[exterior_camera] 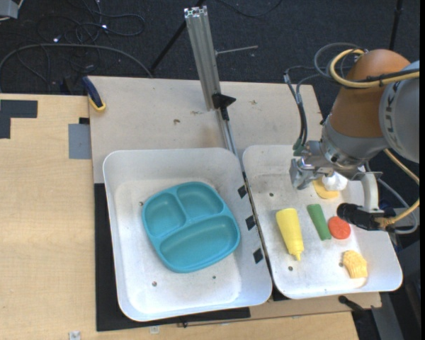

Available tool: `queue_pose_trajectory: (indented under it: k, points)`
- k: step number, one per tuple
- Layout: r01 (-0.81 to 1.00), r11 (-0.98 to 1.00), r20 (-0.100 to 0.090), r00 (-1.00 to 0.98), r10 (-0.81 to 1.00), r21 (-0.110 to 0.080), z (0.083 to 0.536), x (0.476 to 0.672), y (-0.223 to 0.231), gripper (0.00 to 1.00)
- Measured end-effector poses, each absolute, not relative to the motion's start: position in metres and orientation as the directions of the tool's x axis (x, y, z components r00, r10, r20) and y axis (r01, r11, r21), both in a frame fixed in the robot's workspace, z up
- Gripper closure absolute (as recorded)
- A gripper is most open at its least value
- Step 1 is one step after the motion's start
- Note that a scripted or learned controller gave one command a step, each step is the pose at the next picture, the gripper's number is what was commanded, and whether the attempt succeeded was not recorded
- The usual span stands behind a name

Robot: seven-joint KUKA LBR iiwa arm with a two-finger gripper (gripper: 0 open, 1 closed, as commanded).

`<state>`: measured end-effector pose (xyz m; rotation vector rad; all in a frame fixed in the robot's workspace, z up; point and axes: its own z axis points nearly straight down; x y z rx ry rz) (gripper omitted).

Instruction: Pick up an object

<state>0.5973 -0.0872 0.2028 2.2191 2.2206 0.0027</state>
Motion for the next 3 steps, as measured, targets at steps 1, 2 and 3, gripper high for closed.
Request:
queue_pose_trajectory:
  k: [1,2,3]
  points:
    - [1.0,0.004,0.002,-0.004,1.0,-0.004,0.199,0.598,-0.04,1.0]
    - [1.0,0.003,0.001,-0.003,1.0,-0.005,0.197,0.598,0.011,1.0]
    - [1.0,0.005,0.001,-0.005,1.0,-0.002,0.208,0.593,0.059,1.0]
